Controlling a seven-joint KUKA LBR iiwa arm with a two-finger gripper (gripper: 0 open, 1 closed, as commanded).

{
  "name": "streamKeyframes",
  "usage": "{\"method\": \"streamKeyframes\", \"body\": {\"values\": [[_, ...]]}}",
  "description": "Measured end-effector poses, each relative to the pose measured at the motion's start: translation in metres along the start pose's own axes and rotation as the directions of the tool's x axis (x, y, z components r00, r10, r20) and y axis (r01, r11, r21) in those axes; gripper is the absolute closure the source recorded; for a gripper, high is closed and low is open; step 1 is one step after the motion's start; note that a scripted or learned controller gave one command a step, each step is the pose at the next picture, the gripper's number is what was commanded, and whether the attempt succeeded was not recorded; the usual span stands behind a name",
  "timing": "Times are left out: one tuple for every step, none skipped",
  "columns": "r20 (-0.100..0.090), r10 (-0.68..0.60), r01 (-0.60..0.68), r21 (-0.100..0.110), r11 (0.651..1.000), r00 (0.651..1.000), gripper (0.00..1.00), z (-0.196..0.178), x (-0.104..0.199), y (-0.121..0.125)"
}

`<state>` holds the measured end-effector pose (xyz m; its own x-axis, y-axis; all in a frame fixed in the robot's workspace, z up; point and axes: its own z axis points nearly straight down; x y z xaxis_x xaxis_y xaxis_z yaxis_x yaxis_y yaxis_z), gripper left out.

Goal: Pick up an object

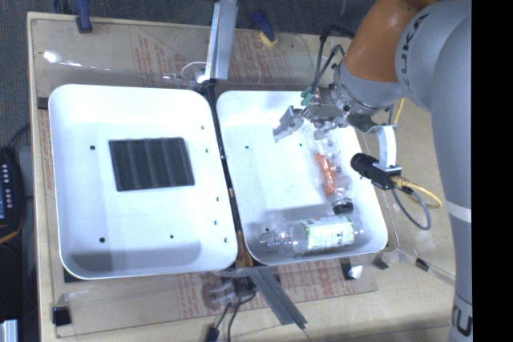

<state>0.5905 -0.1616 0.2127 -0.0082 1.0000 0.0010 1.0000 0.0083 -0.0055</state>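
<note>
I see my gripper (309, 122) above the right bin (256, 172), fingers spread, pinching nothing. Just below lies a small clear bottle with orange contents (329, 171); a larger clear bottle (314, 235) rests along the near wall. The left bin (76, 172) holds a dark ribbed panel (151, 163).

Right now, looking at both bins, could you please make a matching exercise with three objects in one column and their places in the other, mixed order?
Things:
1. dark ridged tray
2. clear bottle with white label
3. small bottle with orange contents

Places:
A. lying along the near wall of the right bin
B. flat in the middle of the left bin
C. right bin, just below the gripper

Pairs: 1-B, 2-A, 3-C
</note>
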Motion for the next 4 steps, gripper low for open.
{"method": "streamKeyframes", "body": {"values": [[0.001,0.019,-0.019,-0.001,1.000,1.000,0.00,0.014,-0.044,-0.019],[0.000,-0.117,0.117,-0.001,0.993,0.993,0.00,0.084,-0.040,-0.009],[0.002,-0.217,0.217,-0.004,0.976,0.976,0.00,0.062,-0.047,-0.008],[0.000,-0.256,0.256,-0.002,0.967,0.967,0.00,0.051,-0.047,-0.032]]}}
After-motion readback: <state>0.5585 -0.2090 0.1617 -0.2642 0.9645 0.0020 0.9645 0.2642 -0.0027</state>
